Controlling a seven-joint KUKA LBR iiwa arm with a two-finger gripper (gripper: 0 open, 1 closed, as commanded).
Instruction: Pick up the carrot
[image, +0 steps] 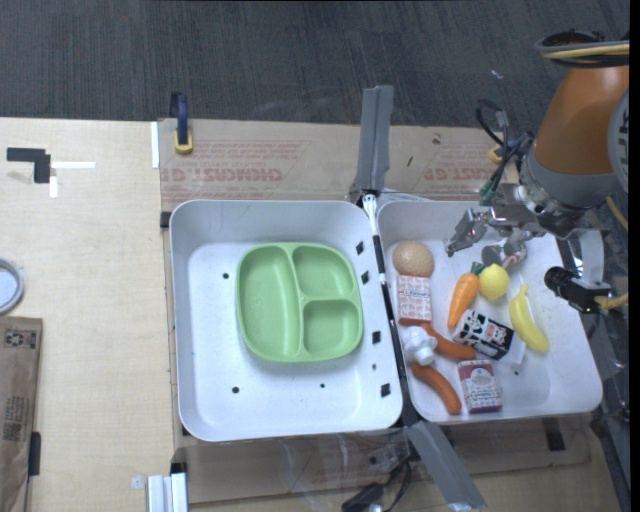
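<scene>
At the near edge of the right bin (570, 395), a small red carton (482, 386) is seen lying flat, with a sausage (437, 387) just to its left. A little farther in, a white knobbly piece (419, 347) is found touching a second sausage (452, 347), whose right end is hidden under a black-and-white carton (487, 335). A banana (527, 319) is laid along the right side, near that carton.

The carrot (462, 298) is placed near the middle of the right bin, tilted, its narrow tip pointing near and its green top far, just beside a lemon (493, 282) on its right. A pale printed packet (414, 297) is set to the left of the carrot, and a round brown bun-like item (412, 259) is seen beyond it; what it is exactly is hard to make out.

The left bin (200, 330) is occupied by a green divided plate (299, 300) with three compartments.

Farthest in, the gripper (490, 232) is held over the far part of the right bin, above and apart from the carrot. Its metal fingers are seen spread apart, and nothing is gripped between them. The arm behind it is cut off at the right edge, where only part of its orange band (585, 110) is shown.
</scene>
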